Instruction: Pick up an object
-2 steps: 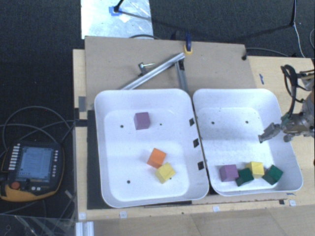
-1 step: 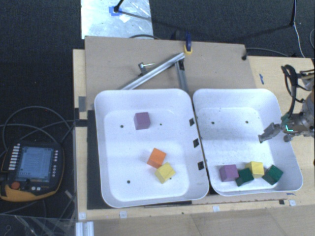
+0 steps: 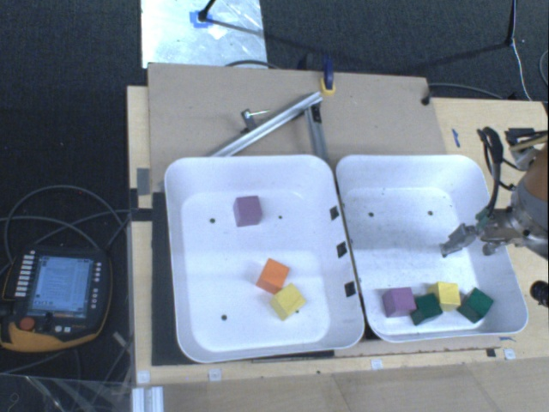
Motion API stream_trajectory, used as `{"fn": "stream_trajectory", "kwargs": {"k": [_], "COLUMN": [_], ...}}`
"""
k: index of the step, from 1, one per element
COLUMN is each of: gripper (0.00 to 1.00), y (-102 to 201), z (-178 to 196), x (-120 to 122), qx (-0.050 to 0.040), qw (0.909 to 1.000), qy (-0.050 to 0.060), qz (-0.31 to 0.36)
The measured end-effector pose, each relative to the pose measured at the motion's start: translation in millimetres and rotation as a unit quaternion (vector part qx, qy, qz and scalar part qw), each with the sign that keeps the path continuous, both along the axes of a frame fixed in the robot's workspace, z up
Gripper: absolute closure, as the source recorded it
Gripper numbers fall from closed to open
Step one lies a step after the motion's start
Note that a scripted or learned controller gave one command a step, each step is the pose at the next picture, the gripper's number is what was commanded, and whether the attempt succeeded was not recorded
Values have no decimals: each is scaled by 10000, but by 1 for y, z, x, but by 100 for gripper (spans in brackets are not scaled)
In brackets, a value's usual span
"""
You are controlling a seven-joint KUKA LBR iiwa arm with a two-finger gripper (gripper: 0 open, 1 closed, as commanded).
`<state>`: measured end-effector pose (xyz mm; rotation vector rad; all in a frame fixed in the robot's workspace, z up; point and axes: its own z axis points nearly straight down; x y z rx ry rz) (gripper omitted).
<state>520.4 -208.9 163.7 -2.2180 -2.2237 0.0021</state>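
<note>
- The end effector [image 3: 453, 244] was seen over the right bin [image 3: 412, 174], near its right wall; whether it was parted or closed could not be told.
- Nothing was seen held.
- Along that bin's front wall, a purple cube [image 3: 398, 300], two dark green cubes [image 3: 425, 308] [image 3: 475, 304] and a yellow cube [image 3: 448, 294] were lined up.
- Left of that bin, the left bin [image 3: 193, 183] held a purple block [image 3: 247, 210], an orange block [image 3: 273, 275] and a touching yellow block [image 3: 288, 301].
- A teach pendant [image 3: 56, 299] lay off the tabletop [image 3: 377, 101]; no writing could be read.
</note>
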Motion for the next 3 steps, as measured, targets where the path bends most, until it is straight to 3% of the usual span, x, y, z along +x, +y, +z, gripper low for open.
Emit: {"fn": "stream_trajectory", "kwargs": {"k": [1, 2, 3], "gripper": [0, 0, 100], "y": [0, 0, -1], "z": [-63, -74, -62], "x": [0, 1, 2], "qx": [6, -1, -8], "qw": [10000, 10000, 10000], "qy": [10, -10, -30], "qz": [1, 3, 11]}}
